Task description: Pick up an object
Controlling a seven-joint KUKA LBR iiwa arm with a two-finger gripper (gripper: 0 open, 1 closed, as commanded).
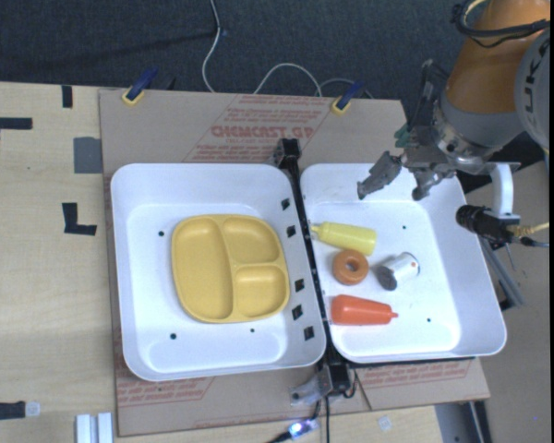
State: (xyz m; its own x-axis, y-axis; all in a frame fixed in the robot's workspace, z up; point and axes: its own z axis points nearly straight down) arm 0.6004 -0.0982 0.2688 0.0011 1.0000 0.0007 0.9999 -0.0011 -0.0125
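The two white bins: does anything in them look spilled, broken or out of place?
Nothing stands out. The yellow divided plate lies flat in the left bin. In the right bin, the yellow bottle, orange ring, small grey-and-white cylinder and orange carrot-like toy lie apart, unspilled. The gripper hangs open above.

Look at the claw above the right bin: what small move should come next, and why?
Probably lower the claw toward the yellow bottle. Its open fingers hang over the bin's far end and grip nothing, and the bottle is the nearest item, with the orange ring, small silver cylinder and carrot lying beyond it.
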